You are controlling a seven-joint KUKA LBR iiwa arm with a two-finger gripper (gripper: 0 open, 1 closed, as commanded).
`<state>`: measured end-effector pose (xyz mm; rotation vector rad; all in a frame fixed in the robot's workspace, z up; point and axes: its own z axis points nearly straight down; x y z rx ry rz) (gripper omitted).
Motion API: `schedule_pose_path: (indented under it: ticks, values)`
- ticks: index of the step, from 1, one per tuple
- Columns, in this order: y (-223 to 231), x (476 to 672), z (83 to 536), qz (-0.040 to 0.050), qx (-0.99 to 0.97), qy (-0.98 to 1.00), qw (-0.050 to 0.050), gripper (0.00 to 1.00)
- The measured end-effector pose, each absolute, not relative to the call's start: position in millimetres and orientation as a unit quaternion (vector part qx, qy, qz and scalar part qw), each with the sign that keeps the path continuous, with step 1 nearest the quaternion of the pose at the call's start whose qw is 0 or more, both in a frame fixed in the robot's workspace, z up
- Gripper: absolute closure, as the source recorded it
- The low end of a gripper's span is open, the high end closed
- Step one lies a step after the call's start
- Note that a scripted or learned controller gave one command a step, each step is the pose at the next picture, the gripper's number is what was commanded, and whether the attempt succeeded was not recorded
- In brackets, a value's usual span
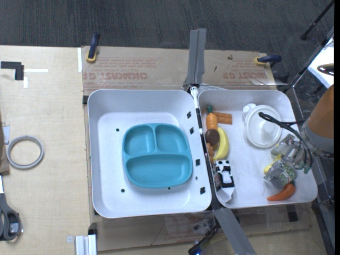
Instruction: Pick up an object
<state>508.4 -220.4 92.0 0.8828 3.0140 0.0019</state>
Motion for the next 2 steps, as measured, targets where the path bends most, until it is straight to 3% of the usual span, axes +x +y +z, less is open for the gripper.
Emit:
schedule_pose_path:
  ticks: [1,2]
  values:
    - [-215,510.5,101,0.0037,0.277,0.961,0.0,1.0]
    - [-145,546.7,188,0.0002,0.285,0.959,0.001,1.0]
